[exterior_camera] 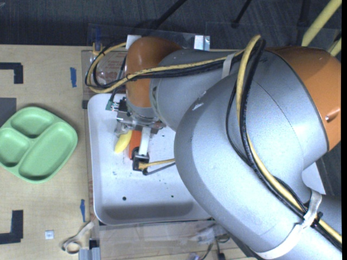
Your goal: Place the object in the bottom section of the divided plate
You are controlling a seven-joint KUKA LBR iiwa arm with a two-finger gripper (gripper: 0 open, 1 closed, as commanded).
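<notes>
A pale green divided plate lies on the wooden bench, left of the white bin; it has two small sections and one long one. In the bin's far part lie a yellow thing and an orange thing, side by side. My gripper hangs straight down over these two, touching or nearly touching them. The wrist and arm hide where its tips end.
The grey arm covers the right half of the scene, including the second bin. Looped cables lie behind the bin's far edge. Black and blue tape marks dot the bench around the plate. Small dark specks are scattered on the bin floor.
</notes>
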